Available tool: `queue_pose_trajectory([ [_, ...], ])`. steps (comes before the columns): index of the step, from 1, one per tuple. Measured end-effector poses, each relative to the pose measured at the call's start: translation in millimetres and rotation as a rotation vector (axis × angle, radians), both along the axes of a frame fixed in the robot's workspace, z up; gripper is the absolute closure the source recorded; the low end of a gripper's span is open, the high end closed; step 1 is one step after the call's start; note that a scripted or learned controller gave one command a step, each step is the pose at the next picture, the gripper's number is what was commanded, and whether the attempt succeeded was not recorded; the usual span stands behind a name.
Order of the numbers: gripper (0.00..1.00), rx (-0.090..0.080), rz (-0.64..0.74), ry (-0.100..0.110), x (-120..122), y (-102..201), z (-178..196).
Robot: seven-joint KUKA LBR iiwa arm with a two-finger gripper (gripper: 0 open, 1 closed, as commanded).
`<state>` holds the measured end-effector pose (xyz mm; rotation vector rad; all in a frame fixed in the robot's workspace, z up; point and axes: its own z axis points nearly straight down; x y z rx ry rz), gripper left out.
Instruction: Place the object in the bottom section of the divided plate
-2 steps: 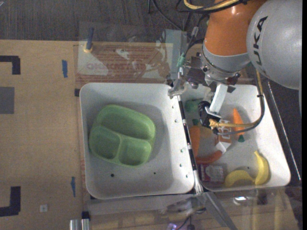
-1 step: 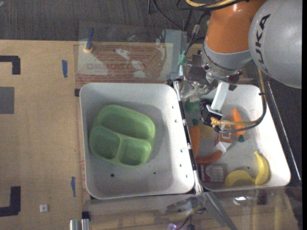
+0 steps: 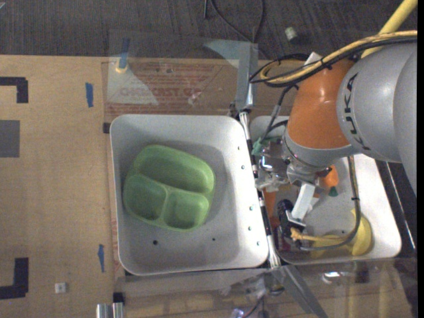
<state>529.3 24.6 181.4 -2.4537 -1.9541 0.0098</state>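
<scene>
The arm (image 3: 381, 105) bears part of the "KUKA" name; the cardboard's (image 3: 162, 85) red print is unreadable.

KUKA iiwa arm (image 3: 377, 105): the large outer link is a smooth, rounded casing in light grey with a satin sheen, bearing black "KUKA" lettering that runs down its curved side. Adjoining it is a glossy orange band (image 3: 321, 114), dome-shaped, which narrows into a short grey wrist collar. Yellow and black cables (image 3: 331, 52) loop over the top of the orange band and along the grey link. Below the collar sits the gripper assembly (image 3: 291, 197), a cluster of small metallic and white parts with thin wiring and a white, slab-like finger.
</scene>
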Motion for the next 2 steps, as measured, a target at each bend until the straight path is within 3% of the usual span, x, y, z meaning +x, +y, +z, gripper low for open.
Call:
queue_pose_trajectory([
  [1,1.00,0.000,-0.164,0.003,-48.1,-42.7,27.6],
  [2,1.00,0.003,0.098,0.001,-51.8,-114.2,4.7],
])
